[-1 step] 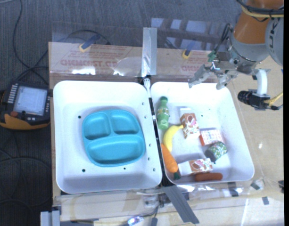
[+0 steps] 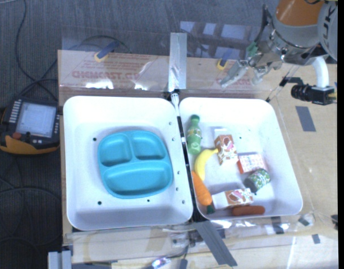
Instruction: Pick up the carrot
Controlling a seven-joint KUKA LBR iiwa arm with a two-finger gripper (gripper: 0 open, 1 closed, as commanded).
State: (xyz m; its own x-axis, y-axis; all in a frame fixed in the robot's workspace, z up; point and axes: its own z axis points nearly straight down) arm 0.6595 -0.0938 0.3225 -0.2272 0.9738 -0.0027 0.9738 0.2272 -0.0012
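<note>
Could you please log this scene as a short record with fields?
gripper: above the bench behind the right bin, holding nothing
carrot: right bin, against the left wall, just below the banana
banana: right bin, left side, beside the green bottle
green bottle: right bin, upper left
right bin: also holds small cartons and a sausage
left bin: holds a blue tray
task state: carrot not yet picked
</note>
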